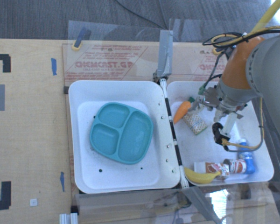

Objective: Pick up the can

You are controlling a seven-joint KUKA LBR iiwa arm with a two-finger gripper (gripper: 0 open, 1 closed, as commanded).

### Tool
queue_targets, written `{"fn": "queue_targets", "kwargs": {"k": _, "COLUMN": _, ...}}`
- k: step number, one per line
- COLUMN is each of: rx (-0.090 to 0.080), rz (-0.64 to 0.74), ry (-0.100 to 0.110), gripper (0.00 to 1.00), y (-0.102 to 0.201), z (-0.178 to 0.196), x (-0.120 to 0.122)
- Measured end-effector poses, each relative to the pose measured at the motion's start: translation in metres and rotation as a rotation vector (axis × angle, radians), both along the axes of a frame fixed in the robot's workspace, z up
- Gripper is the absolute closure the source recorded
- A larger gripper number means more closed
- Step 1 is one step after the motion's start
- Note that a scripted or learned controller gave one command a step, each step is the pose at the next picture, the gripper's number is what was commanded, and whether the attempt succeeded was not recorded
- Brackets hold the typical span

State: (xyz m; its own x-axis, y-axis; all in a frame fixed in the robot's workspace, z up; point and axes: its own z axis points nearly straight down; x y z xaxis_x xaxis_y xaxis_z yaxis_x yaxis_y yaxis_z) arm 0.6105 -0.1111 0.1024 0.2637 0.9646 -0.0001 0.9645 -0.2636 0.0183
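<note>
- Wooden bench with blue tape and black marks.
- Grey floor beyond, crossed by 1 dark cable.
- Even light.

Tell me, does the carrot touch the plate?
Apart. The camera view shows the carrot in the right bin, the plate in the left, bin walls between.
</note>
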Motion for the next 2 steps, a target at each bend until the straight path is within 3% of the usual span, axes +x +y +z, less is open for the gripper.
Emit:
{"fn": "queue_targets", "kwargs": {"k": 1, "rx": 0.006, "rz": -0.100, "ry": 0.020, "gripper": 0.00, "y": 0.032, "z": 0.082, "x": -0.065}}
{"fn": "queue_targets", "kwargs": {"k": 2, "rx": 0.012, "rz": -0.278, "ry": 0.004, "gripper": 0.00, "y": 0.018, "z": -0.008, "x": -0.034}}
